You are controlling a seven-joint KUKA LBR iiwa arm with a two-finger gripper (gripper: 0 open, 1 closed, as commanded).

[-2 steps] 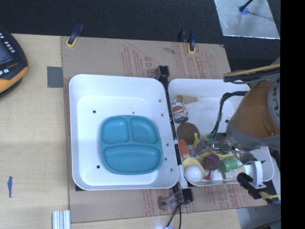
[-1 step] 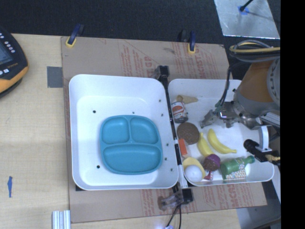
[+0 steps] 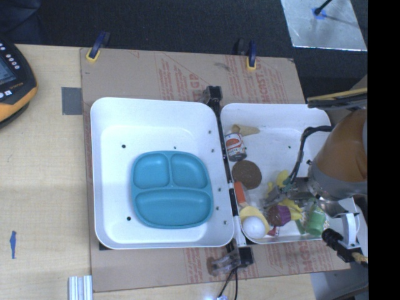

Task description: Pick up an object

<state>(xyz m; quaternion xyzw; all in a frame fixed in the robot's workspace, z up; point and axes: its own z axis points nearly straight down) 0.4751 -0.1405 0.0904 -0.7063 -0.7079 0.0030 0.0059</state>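
The right bin [image 3: 275,120] holds a pile of small toy items. Among them are a red-and-white can [image 3: 235,146], a brown disc [image 3: 247,174], a white egg [image 3: 254,226], a purple piece [image 3: 279,215], a green piece [image 3: 314,221], yellow pieces [image 3: 289,204] and a thin orange piece [image 3: 240,194]. My gripper [image 3: 282,195] reaches in from the right and sits low over the yellow and purple pieces near the bin's front. I see nothing clearly held by it.
The left bin [image 3: 106,124] holds a blue divided plate [image 3: 172,189]. The grey arm with its orange band [image 3: 344,149] covers the right bin's right side. A small cone [image 3: 250,130] lies at the right bin's back. A yellow-edged device [image 3: 12,80] sits at far left.
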